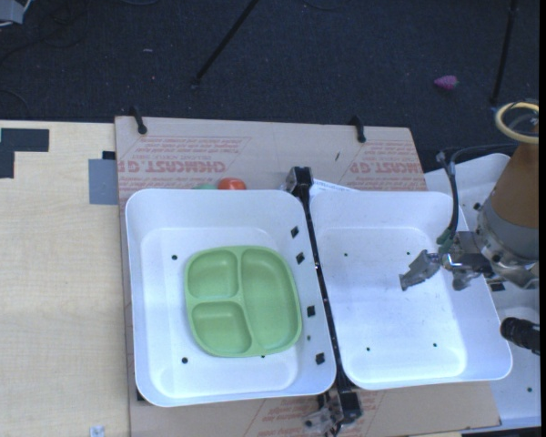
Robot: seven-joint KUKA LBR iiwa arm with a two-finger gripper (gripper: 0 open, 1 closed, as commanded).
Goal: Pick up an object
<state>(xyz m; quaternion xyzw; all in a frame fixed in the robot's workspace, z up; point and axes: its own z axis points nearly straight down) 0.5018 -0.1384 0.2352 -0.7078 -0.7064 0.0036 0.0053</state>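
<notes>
- Bench: two white bins side by side on a cardboard sheet (255, 157), with pale wood to the left.
- Left bin (150, 289): holds one green tray (242, 300) with three compartments, lying flat near the bin's middle. Its long axis runs roughly far-to-near, slightly tilted.
- Right bin (391, 335): bare white floor with a few small dark marks.
- Gripper (417, 275): over the right bin's right half, reaching in from the right. Whether its jaws are apart or together cannot be told from this angle; nothing is visible between them.
- Arm (519, 198): grey wrist with an orange band, at the right edge.
- Small orange and green things (229, 185): just beyond the left bin's far rim, on the cardboard, partly hidden.
- Key relation: the tray lies well to the left of the gripper, across the divider (311, 280) between the bins, at about the same depth.
- Judgement: picking not yet begun; the likely next move is a leftward travel over the divider, then a descent onto a tray rim, since the flat tray offers little else to pinch.
</notes>
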